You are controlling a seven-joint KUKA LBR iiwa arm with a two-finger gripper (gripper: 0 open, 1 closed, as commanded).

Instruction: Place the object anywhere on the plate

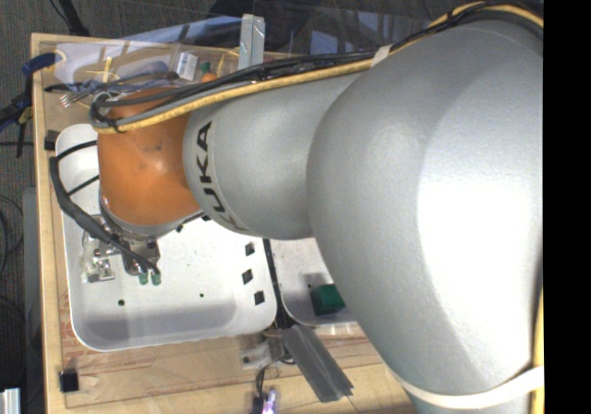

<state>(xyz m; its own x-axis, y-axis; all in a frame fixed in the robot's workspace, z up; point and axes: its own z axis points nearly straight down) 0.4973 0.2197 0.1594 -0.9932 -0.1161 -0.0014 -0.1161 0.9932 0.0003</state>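
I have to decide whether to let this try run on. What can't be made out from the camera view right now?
- The plate: I can't find it; the grey arm covers much of both shallow white bins.
- Small green block in the right bin: partly under the arm.
- Gripper over the left bin: too small and cluttered to tell whether it holds anything.
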